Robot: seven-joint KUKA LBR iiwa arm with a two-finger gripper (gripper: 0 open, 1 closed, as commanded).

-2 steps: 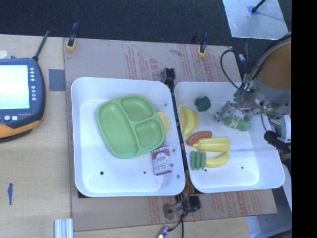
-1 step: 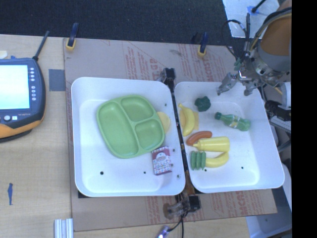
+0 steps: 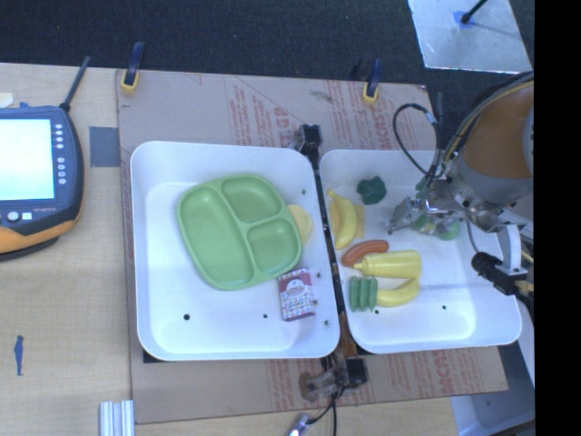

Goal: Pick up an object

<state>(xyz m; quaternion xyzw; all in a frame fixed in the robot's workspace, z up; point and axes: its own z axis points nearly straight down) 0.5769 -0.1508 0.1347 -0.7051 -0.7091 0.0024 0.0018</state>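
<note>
The tool [image 3: 427, 209] hangs low in the right bin [image 3: 454, 330], over a pale green item [image 3: 445, 229]; I cannot tell whether it has anything. Judging by this, the grasp is under way; next comes a straight lift

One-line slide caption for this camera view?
Gripper hovers over right bin beside toy food; green divided plate lies in left bin.
</note>
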